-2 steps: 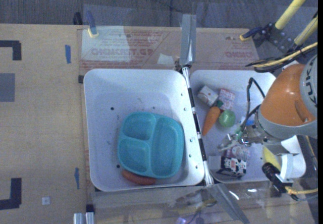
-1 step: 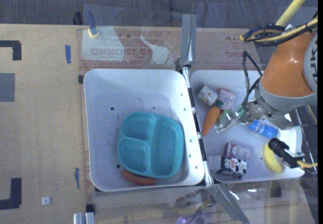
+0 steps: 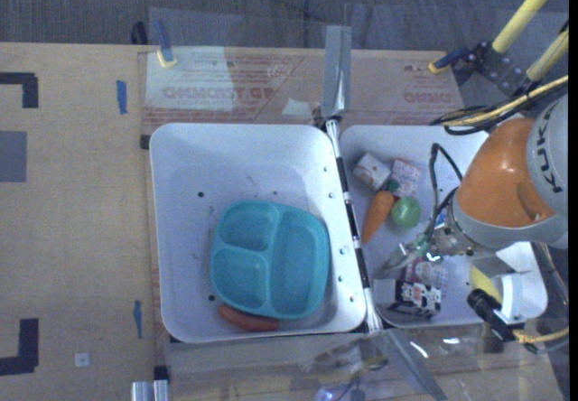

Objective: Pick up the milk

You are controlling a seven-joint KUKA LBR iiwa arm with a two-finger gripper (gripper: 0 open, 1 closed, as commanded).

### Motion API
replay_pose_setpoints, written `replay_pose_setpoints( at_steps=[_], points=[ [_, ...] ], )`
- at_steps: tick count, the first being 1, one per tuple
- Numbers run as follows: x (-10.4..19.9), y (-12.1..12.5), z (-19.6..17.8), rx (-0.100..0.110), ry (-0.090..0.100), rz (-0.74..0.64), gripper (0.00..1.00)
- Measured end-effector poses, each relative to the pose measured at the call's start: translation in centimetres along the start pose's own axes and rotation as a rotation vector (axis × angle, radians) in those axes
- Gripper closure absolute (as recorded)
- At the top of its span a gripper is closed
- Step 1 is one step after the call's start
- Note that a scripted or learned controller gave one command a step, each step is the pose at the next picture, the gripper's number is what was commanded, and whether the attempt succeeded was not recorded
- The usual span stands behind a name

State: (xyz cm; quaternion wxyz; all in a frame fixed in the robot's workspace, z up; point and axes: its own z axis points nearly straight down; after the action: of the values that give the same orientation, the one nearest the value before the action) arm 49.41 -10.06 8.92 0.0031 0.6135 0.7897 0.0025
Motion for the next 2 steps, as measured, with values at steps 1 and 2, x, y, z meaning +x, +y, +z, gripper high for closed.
replay_pose_setpoints(
  at_steps=[1, 2],
  points=[
    [1.3, -1.0, -15.9, 0.007, 0.0, 0.121, 0.0],
    [0.6, -1.4, -4.0, 0.008, 0.002, -0.002, 0.0]
  ],
)
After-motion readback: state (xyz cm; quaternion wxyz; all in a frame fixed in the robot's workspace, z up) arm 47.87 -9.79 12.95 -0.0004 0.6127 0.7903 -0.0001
